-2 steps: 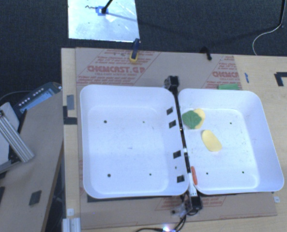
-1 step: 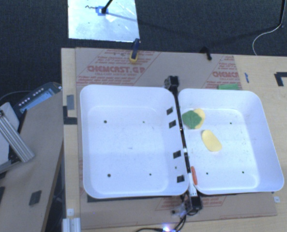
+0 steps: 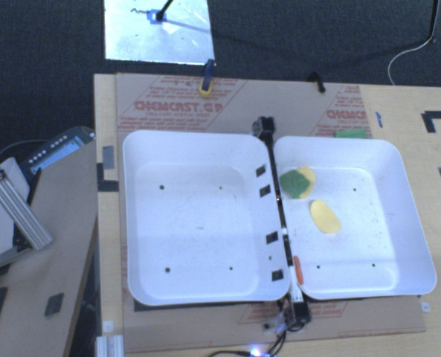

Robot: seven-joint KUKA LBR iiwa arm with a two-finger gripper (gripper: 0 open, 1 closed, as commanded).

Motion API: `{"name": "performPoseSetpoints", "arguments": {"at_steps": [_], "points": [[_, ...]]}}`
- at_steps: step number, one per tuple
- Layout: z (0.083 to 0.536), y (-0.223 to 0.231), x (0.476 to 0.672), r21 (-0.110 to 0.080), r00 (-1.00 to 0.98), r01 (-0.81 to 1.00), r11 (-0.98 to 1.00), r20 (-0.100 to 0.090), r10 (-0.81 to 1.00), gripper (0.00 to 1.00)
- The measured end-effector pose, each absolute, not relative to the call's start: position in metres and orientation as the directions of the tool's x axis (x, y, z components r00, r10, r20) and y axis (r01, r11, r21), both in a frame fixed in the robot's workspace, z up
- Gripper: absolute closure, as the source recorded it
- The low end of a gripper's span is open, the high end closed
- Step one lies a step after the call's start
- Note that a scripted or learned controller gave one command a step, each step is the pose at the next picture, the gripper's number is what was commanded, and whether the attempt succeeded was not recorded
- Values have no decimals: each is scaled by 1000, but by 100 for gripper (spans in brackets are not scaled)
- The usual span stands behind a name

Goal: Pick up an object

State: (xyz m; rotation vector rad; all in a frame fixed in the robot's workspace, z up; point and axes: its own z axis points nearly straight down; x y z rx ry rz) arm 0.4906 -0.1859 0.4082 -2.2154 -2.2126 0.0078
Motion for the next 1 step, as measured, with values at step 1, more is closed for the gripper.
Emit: {"name": "performPoseSetpoints", "arguments": {"at_steps": [1], "points": [[540, -178, 486, 18, -5, 1000, 5, -6, 1000, 100]]}}
